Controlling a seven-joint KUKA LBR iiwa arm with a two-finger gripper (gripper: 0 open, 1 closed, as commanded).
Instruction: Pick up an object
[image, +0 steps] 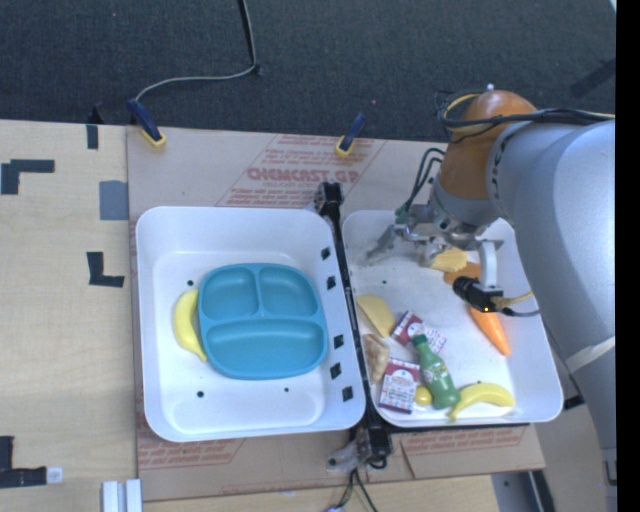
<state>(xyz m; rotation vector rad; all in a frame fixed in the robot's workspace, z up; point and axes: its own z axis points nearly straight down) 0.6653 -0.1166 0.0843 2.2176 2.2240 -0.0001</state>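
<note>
- The jaws sit low over the rear of the right bin (535, 405), under the orange wrist band (480, 150). The slant of the view and the metal around them blur together, so I cannot tell whether they are apart or together. Nothing can be seen between them.
- The task's thing could be any loose object, and nearly all of them lie in the right bin. There is a carrot (492, 330) near the outer wall, a small yellow piece (450, 262) just below the wrist and a yellow wedge (375, 315) by the inner wall. Two red-and-white cartons (398, 385), a green bottle (435, 368) and a banana (482, 398) are crowded at the front.
- The arm (570, 220) leans in from the right over the rear corner. From there the yellow piece and the carrot look like the nearest candidates.
- The front cluster touches or overlaps, so a grasp there would probably nudge its neighbours. The carrot and the wedge lie more on their own and should be easier to take cleanly.
- The left bin (160, 400) holds a blue divided plate (263, 320) lying flat, with a yellow banana-like piece (185, 322) tucked against its left edge. The plate looks too wide and flat to grip easily.
- The bins stand side by side, joined by black clips (330, 200), on a cardboard sheet (240, 170) that clamps (148, 125) pin to the table, presumably so that nothing shifts when pushed.
</note>
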